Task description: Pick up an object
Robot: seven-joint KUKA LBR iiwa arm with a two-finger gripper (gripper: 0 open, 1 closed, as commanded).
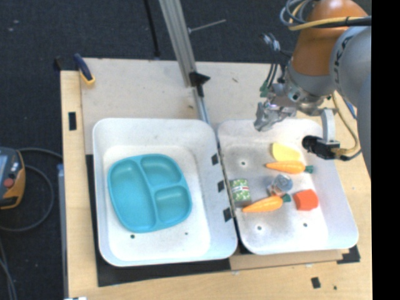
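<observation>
The grey arm with the orange band (325, 27) enters from the upper right of the frame. Its two-finger gripper (267, 119) hangs over the upper left corner of the right-hand shallow white bin (337, 230), above the bin's rim; nothing is seen between its fingers, and whether the claw is released or clenched cannot be told at this resolution.

The objects lie in the right-hand bin, at the centre right of the frame, all below the gripper and apart from it:
- a yellow rounded block (286, 151), nearest the gripper
- an orange toy carrot (286, 166) just beneath the yellow block, touching or nearly touching it
- a small grey round item (280, 184), detail too fine to identify
- a second orange toy carrot with a green tip (265, 204), lying at a slant
- a small green-and-white packet (240, 190) near the bin's left wall
- a red-orange cube (306, 200) to the right of the second carrot

The left-hand shallow white bin (125, 136) holds a turquoise plastic divided tray (150, 192) with three compartments, lying flat
</observation>
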